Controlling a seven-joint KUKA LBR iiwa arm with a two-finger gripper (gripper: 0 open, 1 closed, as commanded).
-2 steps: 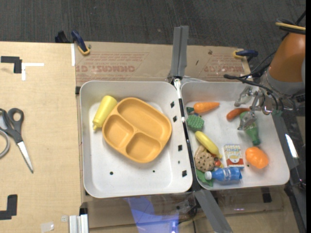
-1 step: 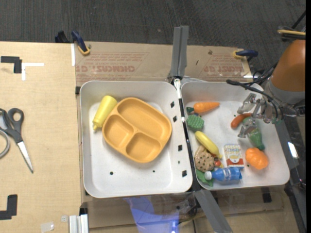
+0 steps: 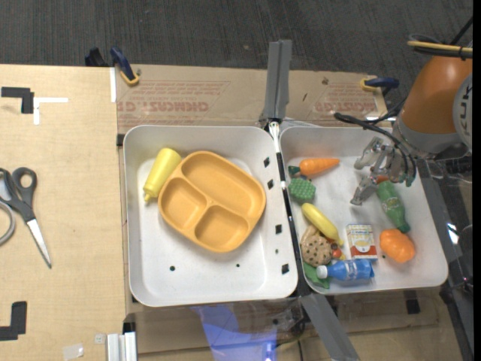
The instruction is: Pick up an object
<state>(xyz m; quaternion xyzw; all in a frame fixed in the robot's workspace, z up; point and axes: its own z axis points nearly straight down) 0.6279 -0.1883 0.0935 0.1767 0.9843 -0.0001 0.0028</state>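
We see the gripper [image 3: 368, 180] spread open and holding nothing just beside the green bottle [image 3: 392, 206], so closing here risks a finger clipping the bottle and rolling it away

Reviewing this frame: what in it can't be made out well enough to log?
- Gripper: finger state unreadable, too small and blurred.
- Green bottle: its top is hidden behind the gripper, so contact is unclear.
- Small carton: label too small to read.
- Scissors: one handle is cut off by the left edge.
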